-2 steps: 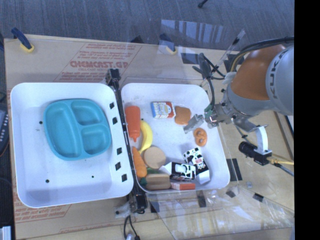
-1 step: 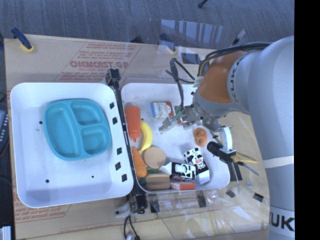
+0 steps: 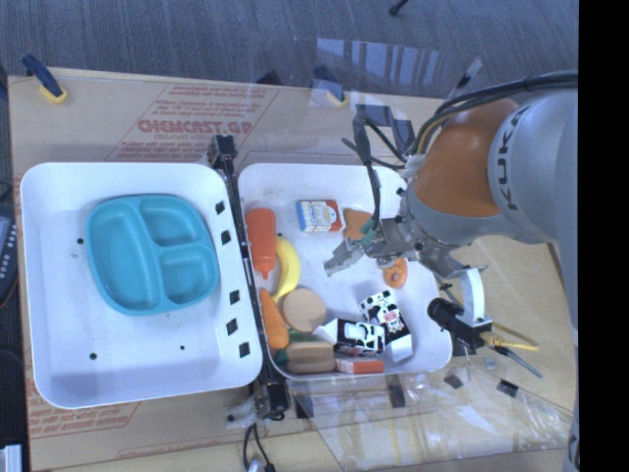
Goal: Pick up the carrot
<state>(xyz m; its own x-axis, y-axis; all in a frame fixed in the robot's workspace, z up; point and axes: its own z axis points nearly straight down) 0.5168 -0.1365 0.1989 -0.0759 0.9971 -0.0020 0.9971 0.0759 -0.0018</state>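
Now | claw [image 3: 346, 257] state unclear, fingers blurred | carrot [image 3: 274, 320] partly hidden by bun [image 3: 303, 309]

a robotics lab or test bench. a grey and orange industrial arm [image 3: 491, 170] reaches in from 3 o'clock over two white bins [image 3: 59, 264] clamped on a cardboard-covered bench [image 3: 147, 116], with toy food [image 3: 295, 293], loose cables and grey carpet [image 3: 197, 18] at 12 o'clock.

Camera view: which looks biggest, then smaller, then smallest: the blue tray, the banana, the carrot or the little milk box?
Largest to smallest as they look from above:
1. Blue tray, far the biggest.
2. Banana and carrot: they look about alike, so no ranking between them.
3. Milk box, a bit smaller, though only narrowly.
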